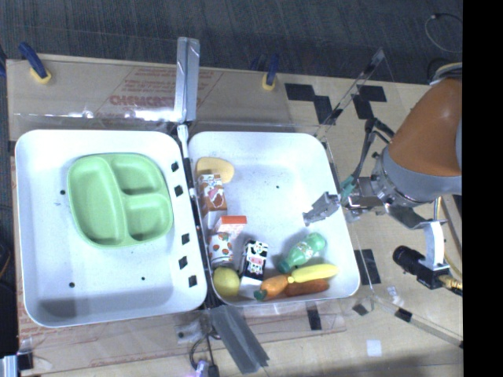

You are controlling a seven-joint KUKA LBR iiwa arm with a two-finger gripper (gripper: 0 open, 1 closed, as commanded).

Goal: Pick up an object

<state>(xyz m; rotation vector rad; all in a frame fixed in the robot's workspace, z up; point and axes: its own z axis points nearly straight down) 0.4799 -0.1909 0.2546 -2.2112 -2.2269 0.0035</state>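
Gripper over right bin edge, nothing held

Gripper (324, 207) is seen at the right bin (267, 144) near its right wall; finger state cannot be told. Just below it a green bottle (303, 250) is lying tilted, pale green, rounded. Past that, a yellow banana (313, 273) and an orange carrot (292, 287) are lying touching. Far left, a green tray (119, 198) is seated in the left bin (39, 234).
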